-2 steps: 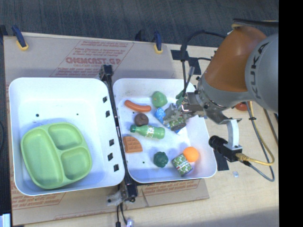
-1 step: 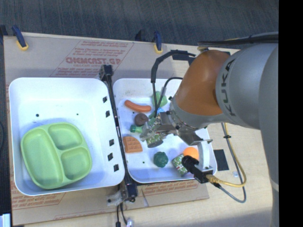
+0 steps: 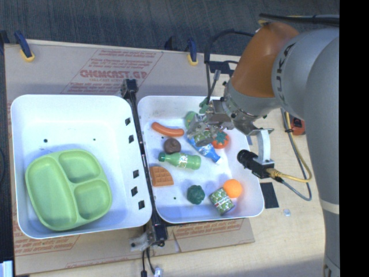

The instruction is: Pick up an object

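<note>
The right bin (image 3: 173, 208) holds several small items. A sausage (image 3: 167, 130), a brown round piece (image 3: 171, 145), a green bottle (image 3: 181, 161) and a waffle-like slice (image 3: 161, 176) lie on its left side. A dark green lump (image 3: 196, 194), a green can (image 3: 221, 201) and an orange ball (image 3: 232, 188) sit near the front. My gripper (image 3: 206, 130) is low over a cluster at the back right, among a green piece (image 3: 190, 120), a blue packet (image 3: 208, 151) and a red-orange item (image 3: 219, 142). The wrist hides what lies directly beneath it.
The left bin (image 3: 34, 111) holds a light green divided plate (image 3: 68, 188). A black divider with clips (image 3: 137, 149) runs between the bins. Cables (image 3: 291, 178) and a black fitting (image 3: 251, 160) hang by the right bin's right wall. Cardboard (image 3: 115, 68) lies under both bins.
</note>
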{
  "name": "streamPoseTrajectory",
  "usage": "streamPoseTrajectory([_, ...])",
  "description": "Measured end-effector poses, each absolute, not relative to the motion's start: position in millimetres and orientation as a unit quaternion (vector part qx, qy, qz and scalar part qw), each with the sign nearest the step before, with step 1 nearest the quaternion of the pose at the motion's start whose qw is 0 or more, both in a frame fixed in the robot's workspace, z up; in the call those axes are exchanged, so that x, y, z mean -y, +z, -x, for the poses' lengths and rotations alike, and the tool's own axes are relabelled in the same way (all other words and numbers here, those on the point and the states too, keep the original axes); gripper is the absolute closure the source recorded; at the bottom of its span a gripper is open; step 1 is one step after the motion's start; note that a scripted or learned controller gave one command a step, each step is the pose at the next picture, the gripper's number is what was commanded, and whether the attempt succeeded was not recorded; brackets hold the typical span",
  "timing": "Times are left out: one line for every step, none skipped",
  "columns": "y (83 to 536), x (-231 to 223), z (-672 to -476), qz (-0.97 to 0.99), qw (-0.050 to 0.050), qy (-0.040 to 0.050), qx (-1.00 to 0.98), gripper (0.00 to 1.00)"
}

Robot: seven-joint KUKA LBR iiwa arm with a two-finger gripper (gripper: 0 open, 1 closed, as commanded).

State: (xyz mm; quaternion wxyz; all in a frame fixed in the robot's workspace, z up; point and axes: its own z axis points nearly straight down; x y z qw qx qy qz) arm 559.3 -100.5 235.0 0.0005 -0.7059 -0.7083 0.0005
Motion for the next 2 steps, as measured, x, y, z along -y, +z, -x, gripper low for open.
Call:
streamPoseTrajectory([245, 100, -559.9, 0.704, 0.001, 0.0004, 0.71, 1.0])
streamPoseTrajectory([256, 100, -560.4, 0.701, 0.001, 0.0005, 0.713, 1.0])
